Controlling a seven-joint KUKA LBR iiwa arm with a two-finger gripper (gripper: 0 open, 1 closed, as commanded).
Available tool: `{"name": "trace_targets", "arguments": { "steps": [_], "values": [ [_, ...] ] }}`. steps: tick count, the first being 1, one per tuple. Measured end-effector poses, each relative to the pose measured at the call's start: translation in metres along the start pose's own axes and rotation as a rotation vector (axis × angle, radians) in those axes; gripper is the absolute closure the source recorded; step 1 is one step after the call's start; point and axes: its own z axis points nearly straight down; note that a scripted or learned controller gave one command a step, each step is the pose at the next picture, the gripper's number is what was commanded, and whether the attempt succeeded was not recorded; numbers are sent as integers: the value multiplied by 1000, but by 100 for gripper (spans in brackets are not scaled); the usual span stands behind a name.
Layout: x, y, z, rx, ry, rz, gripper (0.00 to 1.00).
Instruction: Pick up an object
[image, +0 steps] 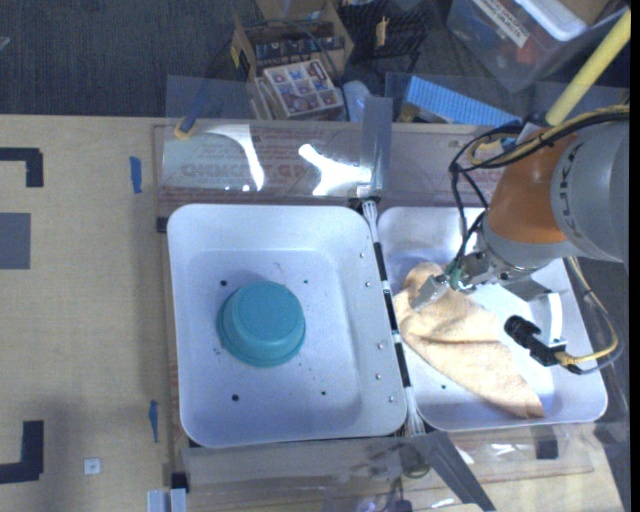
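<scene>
A tan cloth (470, 350) lies crumpled in the right bin (580, 405), stretching from the bin's left wall toward its front right corner. My gripper (446, 284) is low over the cloth's upper left end, at or just above the fabric; whether it touches is unclear. The grey arm with its orange band (525, 205) comes in from the upper right and hides the back right of that bin. A teal bowl (262, 322) sits upside down in the middle of the left bin (200, 240), far from the gripper.
A black fitting with a yellow cable (535, 342) hangs off the arm above the cloth's right side. The two bins meet at a raised rim (390, 320). A clear plastic panel (270, 165) stands behind the bins.
</scene>
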Motion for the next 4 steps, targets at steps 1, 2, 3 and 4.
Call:
{"name": "trace_targets", "arguments": {
  "steps": [1,2,3,4],
  "values": [
    [0,2,-11,-6,-1,1,100],
    [0,2,-11,-6,-1,1,0],
    [-22,73,3,3,-1,379,0],
    [-20,76,-10,-1,-2,373,100]
  ]
}}
